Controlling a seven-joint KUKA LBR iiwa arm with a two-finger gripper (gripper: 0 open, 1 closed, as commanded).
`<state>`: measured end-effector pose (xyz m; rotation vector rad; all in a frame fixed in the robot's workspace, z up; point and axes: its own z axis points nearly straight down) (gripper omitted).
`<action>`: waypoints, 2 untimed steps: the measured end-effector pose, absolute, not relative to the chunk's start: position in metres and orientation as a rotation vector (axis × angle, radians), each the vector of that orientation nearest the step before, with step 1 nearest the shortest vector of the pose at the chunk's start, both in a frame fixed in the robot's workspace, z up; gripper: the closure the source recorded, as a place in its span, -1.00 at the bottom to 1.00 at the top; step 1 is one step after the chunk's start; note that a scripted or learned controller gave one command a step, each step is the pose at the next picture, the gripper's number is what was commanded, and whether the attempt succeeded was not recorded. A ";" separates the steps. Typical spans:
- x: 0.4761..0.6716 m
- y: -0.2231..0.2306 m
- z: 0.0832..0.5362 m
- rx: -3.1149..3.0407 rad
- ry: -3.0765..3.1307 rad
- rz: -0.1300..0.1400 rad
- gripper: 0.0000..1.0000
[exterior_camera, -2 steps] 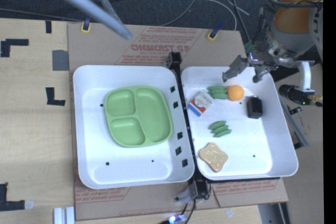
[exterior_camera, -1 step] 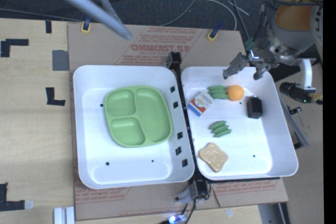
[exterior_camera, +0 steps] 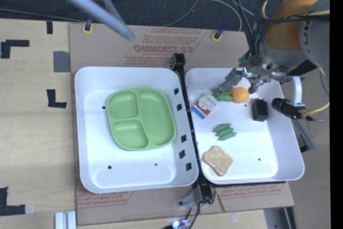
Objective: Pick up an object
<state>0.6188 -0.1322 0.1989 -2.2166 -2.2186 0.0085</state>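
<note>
The orange ball (exterior_camera: 240, 95) lies in the right bin (exterior_camera: 284, 166), near its far edge, and the tool (exterior_camera: 247, 80) hangs just above and beside it, so the ball sits directly under the tool's tips, slightly toward the near side. Being round, it has no long axis, and I judge that a straight drop with the fingers astride it would serve from any angle; its smooth, hard-looking skin could let it roll away if one finger touches first. The fingers appear spread, one dark prong reaching left toward the green leafy piece (exterior_camera: 223, 96) that touches the ball on its left, the other down on the right, and nothing is seen between them. That green piece is soft in outline and crowds the ball, so it might get caught in the grip. Further left lies a small white packet (exterior_camera: 204, 105) with red and blue print, flat and boxy, tilted. Toward the front sit a green pea pod (exterior_camera: 225, 131), bumpy and slender, lying crosswise, and a tan slice of toast (exterior_camera: 217, 160), flat and speckled. A small black block (exterior_camera: 260, 110) rests to the ball's right. The left bin (exterior_camera: 86, 131) holds a pale green divided plate (exterior_camera: 141, 118), matte plastic with three wells. Both bins stand on a cardboard sheet (exterior_camera: 161, 45) over the wooden worktop (exterior_camera: 32, 126).
</note>
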 end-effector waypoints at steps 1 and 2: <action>0.617 -0.134 0.134 -2.216 -2.218 0.010 -1.00; 0.619 -0.134 0.087 -2.222 -2.223 -0.003 -1.00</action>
